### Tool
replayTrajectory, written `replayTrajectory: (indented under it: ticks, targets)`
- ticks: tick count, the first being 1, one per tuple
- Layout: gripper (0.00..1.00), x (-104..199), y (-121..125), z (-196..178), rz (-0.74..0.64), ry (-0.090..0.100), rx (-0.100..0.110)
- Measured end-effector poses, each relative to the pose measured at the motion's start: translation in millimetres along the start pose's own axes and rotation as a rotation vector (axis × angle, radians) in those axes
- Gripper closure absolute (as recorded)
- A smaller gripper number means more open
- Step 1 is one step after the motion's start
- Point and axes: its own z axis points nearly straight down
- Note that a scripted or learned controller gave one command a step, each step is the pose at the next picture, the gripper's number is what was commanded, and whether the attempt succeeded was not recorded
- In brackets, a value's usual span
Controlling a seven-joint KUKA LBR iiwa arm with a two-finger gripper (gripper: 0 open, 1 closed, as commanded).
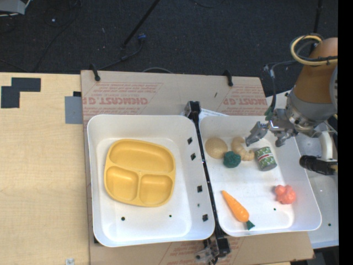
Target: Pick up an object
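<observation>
At right of frame, the gripper [269,134] hangs over the right bin's [309,217] upper edge, fingers spread wide with nothing between them. Just below lies a small can [265,158]; nearby, a potato [216,146], green ball [231,159], carrot [237,207] and pink object [284,194]. Left bin [99,148]: yellow divided tray [140,171].

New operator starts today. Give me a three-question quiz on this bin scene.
1. True or false: the yellow tray lies in the left bin.
2. Which object lies nearest the right bin's front edge? A) can B) carrot C) potato
3. Fill in: the gripper hovers just above the ____.

Key: 1 true. 2 B, the carrot; the can and the potato lie farther back. 3 can.
</observation>
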Motion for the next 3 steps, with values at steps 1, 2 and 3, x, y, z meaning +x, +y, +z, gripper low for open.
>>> replayTrajectory:
  ticks: [1,2,3]
  targets:
    - [0.0,0,2,-6,-0.002,-0.002,-0.011]
    - [0.0,2,3,39,-0.002,-0.001,-0.006]
    - [0.0,-2,1,103,-0.002,-0.002,-0.009]
